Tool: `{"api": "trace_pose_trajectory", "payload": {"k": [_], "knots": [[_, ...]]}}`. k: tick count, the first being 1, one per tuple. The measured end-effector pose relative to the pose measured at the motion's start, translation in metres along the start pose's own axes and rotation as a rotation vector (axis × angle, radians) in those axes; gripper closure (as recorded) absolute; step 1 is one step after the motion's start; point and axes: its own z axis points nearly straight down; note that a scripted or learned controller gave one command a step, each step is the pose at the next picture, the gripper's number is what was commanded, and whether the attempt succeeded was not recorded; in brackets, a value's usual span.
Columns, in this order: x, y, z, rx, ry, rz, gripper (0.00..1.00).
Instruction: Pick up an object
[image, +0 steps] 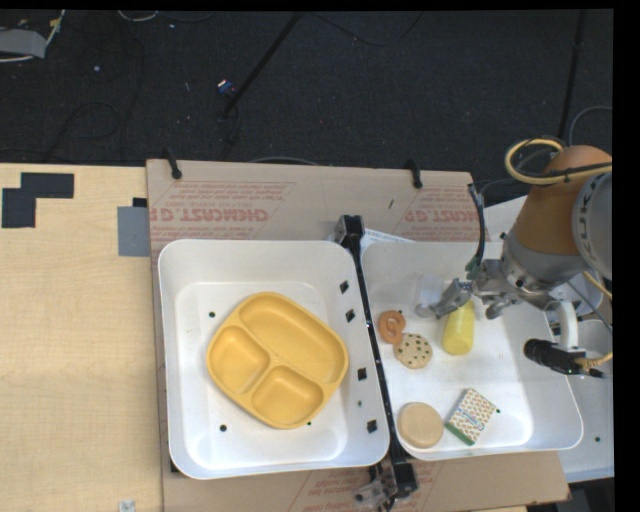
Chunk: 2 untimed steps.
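Note:
My gripper (470, 303) hangs over the right bin (545, 425), at the end of the grey arm (560, 225) that comes in from the right. Its two grey fingers stand apart, so it is open, with nothing between them. A yellow bottle-shaped object (458, 331) lies just under and in front of the fingertips, its upper end close to them. To its left lie a speckled cookie (412, 350) and a small orange pretzel-like piece (391, 325). Near the bin's front edge sit a tan round disc (421, 425) and a green-and-white box (471, 416).
The left bin (190, 290) holds a yellow divided plate (277, 358). A black divider rail (365, 340) runs between the bins. A black part (555, 355) of the arm juts over the right bin's right rim. Cardboard lies under both bins.

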Motion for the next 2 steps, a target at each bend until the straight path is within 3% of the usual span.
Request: {"api": "trace_pose_trajectory", "payload": {"k": [1, 2], "knots": [[-0.001, 0.002, -0.014, -0.005, -0.002, 0.0, 1.0], [-0.005, -0.003, -0.059, -0.01, -0.003, 0.003, 1.0]]}}
